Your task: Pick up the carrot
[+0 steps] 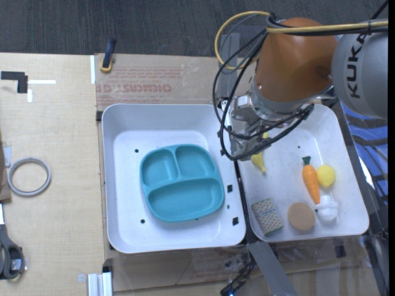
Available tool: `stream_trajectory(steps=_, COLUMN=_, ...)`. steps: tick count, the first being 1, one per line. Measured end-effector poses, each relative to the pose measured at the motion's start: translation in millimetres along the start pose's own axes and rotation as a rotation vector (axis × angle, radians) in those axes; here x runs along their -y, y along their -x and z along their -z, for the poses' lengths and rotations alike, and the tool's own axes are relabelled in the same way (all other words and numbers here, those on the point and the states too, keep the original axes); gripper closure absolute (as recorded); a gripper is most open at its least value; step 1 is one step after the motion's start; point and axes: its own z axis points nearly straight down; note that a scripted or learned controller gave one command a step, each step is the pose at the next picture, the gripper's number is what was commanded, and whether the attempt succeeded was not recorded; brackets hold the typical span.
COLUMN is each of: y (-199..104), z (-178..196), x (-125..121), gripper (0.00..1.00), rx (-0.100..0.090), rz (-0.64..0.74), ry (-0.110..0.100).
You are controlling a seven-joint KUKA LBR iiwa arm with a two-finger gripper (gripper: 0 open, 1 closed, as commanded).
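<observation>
The carrot is orange with a small green top and lies lengthwise in the right bin, toward its right side. My gripper hangs over the left part of that bin, under the orange wrist band and tangled black cables, well left of the carrot. A yellow banana-like piece shows just below the gripper.
A yellow lemon touches the carrot's right side. A white object, a tan round disc and a speckled sponge block lie near the front wall. The left bin holds a blue divided plate.
</observation>
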Motion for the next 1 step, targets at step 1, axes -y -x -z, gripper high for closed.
stream_trajectory(steps=1, y=-42.4, z=114.3, x=9.1, gripper=1.0, rx=0.0, rz=-0.133, ry=-0.001)
